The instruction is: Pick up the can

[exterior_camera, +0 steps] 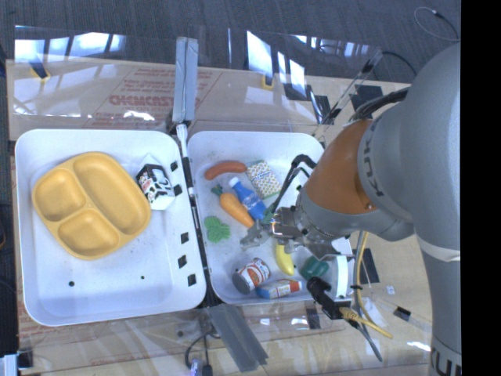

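Observation:
The can (pixel 252 275), orange and white with a silver top, lies on its side near the front edge of the right bin (pixel 301 141). My gripper (pixel 261 234) hangs over the middle of that bin, a short way above and slightly right of the can. It is close to the carrot (pixel 235 208) and the yellow banana (pixel 284 260). Nothing shows in its grip. The orange-banded wrist (pixel 338 180) and the grey arm cover the bin's right side.
The right bin also holds a sausage (pixel 225 168), a blue bottle (pixel 250 197), a checkered object (pixel 264 177), a green toy (pixel 217 228), a small bottle (pixel 279 290) beside the can and a dark green object (pixel 315 269). A yellow divided plate (pixel 90 202) and a black-and-white carton (pixel 156 185) sit in the left bin (pixel 102 300).

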Robot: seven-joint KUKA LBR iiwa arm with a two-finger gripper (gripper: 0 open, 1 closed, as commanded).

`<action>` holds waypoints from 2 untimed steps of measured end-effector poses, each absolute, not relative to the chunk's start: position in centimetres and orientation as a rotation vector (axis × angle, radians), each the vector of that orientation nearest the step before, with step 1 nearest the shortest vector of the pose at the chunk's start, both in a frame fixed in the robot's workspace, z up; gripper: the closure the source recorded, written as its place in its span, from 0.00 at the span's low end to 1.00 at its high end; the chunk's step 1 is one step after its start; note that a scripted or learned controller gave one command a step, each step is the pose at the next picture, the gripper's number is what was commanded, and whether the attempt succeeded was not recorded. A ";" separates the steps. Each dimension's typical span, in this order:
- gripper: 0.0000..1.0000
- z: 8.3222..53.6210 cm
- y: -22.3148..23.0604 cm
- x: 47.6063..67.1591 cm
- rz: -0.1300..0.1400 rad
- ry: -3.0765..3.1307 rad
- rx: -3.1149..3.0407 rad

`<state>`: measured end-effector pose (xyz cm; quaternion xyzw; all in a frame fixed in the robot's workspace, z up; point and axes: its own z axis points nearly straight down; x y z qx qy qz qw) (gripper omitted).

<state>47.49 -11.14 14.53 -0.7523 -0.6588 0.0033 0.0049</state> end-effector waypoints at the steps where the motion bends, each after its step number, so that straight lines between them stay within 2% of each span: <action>1: 0.00 8.8 -9.1 47.5 0.007 -2.173 -2.258; 2: 0.00 18.9 -5.8 47.7 0.005 -2.338 -2.091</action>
